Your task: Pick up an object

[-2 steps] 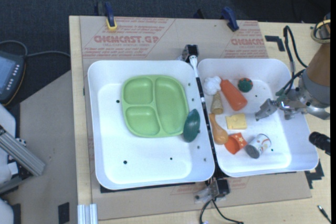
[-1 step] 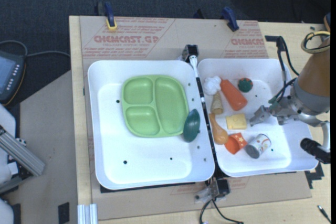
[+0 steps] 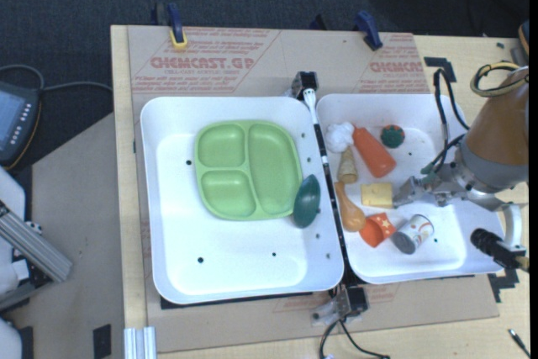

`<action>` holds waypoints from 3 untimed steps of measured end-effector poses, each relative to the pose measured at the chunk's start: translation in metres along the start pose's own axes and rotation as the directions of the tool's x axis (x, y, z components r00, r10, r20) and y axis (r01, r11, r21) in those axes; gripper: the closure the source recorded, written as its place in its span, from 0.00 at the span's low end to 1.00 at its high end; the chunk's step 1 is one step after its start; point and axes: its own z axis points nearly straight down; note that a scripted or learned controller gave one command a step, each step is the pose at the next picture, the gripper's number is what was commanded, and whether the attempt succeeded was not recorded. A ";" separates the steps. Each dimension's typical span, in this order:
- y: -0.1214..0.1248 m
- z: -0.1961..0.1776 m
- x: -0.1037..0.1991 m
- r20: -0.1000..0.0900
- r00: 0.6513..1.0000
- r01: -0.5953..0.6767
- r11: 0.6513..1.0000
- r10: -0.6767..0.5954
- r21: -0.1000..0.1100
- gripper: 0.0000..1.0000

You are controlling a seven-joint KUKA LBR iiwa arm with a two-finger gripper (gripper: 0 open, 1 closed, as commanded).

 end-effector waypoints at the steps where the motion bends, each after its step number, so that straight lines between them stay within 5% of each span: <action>1: 0.001 -0.012 0.000 0.002 1.000 0.000 1.000 0.000 -0.004 1.00; 3: -0.004 -0.132 -0.005 0.005 1.000 0.001 1.000 -0.001 -0.010 1.00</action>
